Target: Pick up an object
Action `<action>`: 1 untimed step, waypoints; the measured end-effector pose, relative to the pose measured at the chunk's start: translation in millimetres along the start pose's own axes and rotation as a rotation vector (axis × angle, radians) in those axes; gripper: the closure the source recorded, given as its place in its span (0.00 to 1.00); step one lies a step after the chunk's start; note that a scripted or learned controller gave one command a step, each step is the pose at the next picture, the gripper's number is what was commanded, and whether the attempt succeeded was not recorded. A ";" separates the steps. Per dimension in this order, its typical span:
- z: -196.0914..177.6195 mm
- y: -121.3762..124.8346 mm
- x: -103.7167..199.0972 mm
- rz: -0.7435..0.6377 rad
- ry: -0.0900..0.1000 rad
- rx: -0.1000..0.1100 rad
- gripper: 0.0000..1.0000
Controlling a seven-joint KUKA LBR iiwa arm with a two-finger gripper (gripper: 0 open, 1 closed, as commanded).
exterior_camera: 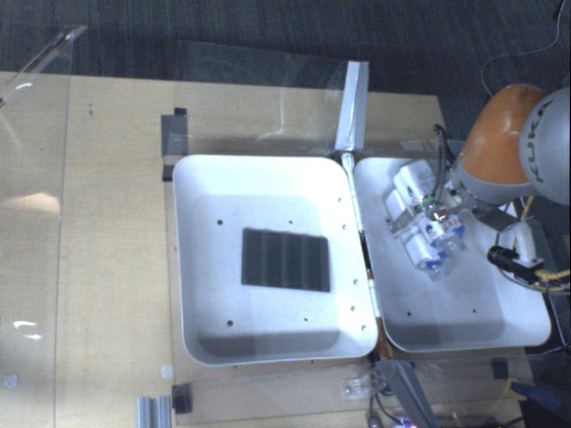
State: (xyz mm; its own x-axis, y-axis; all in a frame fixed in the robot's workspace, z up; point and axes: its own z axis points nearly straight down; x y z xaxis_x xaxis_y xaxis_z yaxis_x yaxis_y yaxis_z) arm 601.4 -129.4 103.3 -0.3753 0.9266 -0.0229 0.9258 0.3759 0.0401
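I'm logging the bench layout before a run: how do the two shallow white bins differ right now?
The left white bin holds a dark ribbed rectangular pad lying flat near its middle; the right white bin holds none. The grey arm's gripper is over the right bin, not the left. Both are shallow, white, with rounded corners, side by side.

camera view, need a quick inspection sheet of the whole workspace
surface: wooden bench bearing two shallow white bins side by side, left bin and right bin.
job's things: dark ridged mat lying flat in the middle of the left bin; clear plastic items with blue marks in the right bin.
clutter: nothing seen.
grippers: gripper low over the plastic items in the right bin; a hold cannot be confirmed.
cables: black cable over the right bin's right edge; thin wire on the floor.
surroundings: dark carpet; clear panel at left.
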 end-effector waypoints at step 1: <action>0.2 8.5 6.8 -0.027 -0.001 0.008 0.00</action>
State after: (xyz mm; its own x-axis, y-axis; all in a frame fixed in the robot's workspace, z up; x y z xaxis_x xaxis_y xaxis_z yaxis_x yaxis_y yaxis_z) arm 606.8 -119.9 103.3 -0.4000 0.9162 -0.0247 0.9157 0.4007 0.0315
